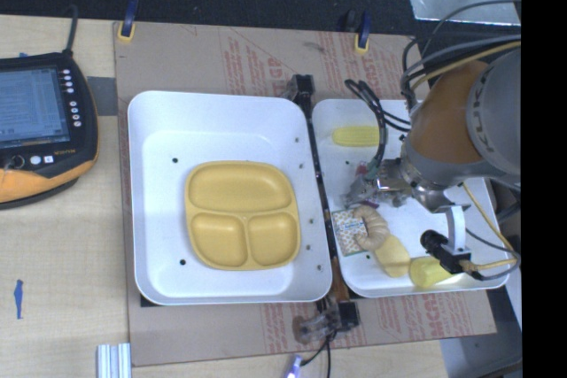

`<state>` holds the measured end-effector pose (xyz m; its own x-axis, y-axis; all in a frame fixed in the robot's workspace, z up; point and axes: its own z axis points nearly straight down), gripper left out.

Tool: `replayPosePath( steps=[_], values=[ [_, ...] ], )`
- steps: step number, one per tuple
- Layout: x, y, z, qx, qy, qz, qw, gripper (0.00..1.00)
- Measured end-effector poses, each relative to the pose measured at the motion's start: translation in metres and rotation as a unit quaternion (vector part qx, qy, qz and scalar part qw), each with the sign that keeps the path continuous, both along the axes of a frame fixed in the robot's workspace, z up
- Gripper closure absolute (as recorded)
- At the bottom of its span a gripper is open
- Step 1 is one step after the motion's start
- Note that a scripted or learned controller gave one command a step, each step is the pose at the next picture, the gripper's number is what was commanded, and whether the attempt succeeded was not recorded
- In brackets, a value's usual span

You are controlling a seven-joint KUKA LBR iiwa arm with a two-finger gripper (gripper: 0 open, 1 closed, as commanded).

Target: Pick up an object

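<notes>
Resting in left bin (151,190): smooth yellow three-compartment plastic tray (241,214).

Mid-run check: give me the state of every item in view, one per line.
Left bin: holds the tray.
Tray: yellow, upright, three compartments.
Right bin: holds several small items, arm over it.
Yellow block: lying flat at the bin's far end.
Cracker packet: lying flat by the divider.
Yellow cup: on its side at the near edge.
Gripper: low over the bin's middle; grasp unclear.
Pendant: screen lit.
</notes>
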<state>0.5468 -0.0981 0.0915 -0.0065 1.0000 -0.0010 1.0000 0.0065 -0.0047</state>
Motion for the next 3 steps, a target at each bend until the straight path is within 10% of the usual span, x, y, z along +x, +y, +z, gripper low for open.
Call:
replayPosePath(
  steps=[1,2,3],
  values=[
    [0.045,0.0,0.0,0.0007,-0.001,-0.001,1.0,0.0],
    [0.045,-0.001,0.01,0.0009,0.0,-0.001,1.0,1.0],
    [0.057,0.06,0.101,0.0012,-0.001,-0.001,1.0,1.0]
  ],
)
